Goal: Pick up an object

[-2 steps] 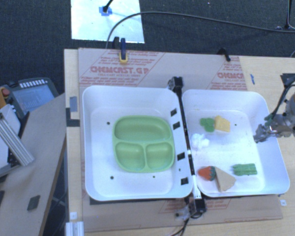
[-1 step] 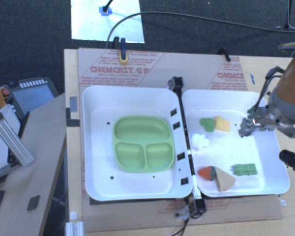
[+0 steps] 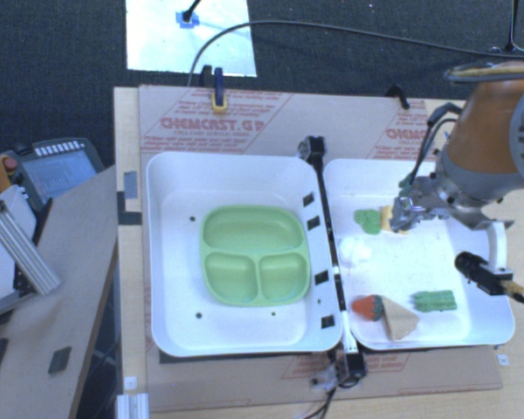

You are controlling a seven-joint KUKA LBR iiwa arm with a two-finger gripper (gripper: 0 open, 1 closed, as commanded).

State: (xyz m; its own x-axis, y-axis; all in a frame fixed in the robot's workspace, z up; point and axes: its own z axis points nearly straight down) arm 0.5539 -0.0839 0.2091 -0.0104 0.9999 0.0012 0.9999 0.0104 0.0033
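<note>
The arm comes in from the right, its orange band bulky above the wrist, and the gripper [image 3: 403, 212] hangs low over the far left part of the right bin [image 3: 472, 326]. From here the fingertips are a small dark and silvery cluster, and I cannot tell how far apart they stand or whether anything sits between them.

Right at the tips is a small yellow piece [image 3: 386, 217], narrow and upright-looking, partly masked by the gripper. Just to its left, touching or nearly so, sits a rounded bright green lump [image 3: 367, 221] with a bumpy outline. A little nearer lies a small white fluffy-looking blob [image 3: 357, 251], hard to pick out against the white floor of the bin.

Toward the near edge of the same bin lie a red-orange rounded piece [image 3: 364, 305] and, against its right side, a tan wedge [image 3: 401, 320] shaped like a slice, with a dark green bit between them. To the right of those, apart from them, rests a flat green block [image 3: 434, 301] with a ridged top.

The left bin [image 3: 170, 260] holds a pale green divided tray [image 3: 253, 256] with three compartments, one wide at the far side and two smaller at the near side.
</note>
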